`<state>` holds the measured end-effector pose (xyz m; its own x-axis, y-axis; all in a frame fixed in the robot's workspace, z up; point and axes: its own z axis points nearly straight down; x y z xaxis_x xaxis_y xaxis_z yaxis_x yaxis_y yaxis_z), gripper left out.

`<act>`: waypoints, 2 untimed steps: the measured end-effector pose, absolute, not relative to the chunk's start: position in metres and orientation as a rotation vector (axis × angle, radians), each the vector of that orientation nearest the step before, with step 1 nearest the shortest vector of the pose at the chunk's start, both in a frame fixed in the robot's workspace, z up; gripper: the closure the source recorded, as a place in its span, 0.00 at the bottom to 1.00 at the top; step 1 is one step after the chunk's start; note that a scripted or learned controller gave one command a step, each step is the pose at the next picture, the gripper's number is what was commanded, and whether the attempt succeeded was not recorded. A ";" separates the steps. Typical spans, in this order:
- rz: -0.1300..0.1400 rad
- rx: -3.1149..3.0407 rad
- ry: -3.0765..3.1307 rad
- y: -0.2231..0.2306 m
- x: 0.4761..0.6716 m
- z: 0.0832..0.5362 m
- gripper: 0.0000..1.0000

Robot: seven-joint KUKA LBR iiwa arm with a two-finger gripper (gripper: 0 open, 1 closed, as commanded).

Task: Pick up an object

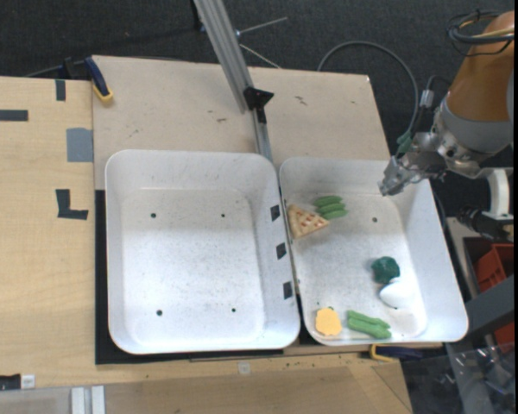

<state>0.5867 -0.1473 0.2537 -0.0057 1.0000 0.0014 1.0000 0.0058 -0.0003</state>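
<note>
Nearest the camera, along the front wall of the right bin [432,231], lie a small yellow piece [328,322] and a long green pod [368,323] — the two just beside each other, the pod flat and stretched roughly along the wall. A little farther back, toward the bin's right side, a dark green round piece [385,269] touches a white rounded piece [397,294]. Farther still, near the divide between the bins, a tan waffle-like wedge [306,222] sits touching a second green pod [331,206]. The left bin [190,248] lies alongside on the counter [181,102]. All these look like small toy foods — light, stiff, probably smooth plastic, so likely to slip or skid away under a glancing pinch but unlikely to break. The long green pod at the front seems the easiest take: grip across its narrow width at mid-length, though the wall close behind it leaves little room for a finger. The rounded pieces would tend to squirt out, and the wedge lies low and flat. At the far right rim hangs the hand [394,182], above the bin's back corner and well apart from every piece; I cannot tell whether it is wide or narrow, and nothing is visible in it.
</note>
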 end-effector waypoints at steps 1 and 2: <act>0.001 -2.215 -2.226 -0.104 0.583 0.247 1.00; 0.002 -2.211 -2.226 -0.046 0.571 0.237 1.00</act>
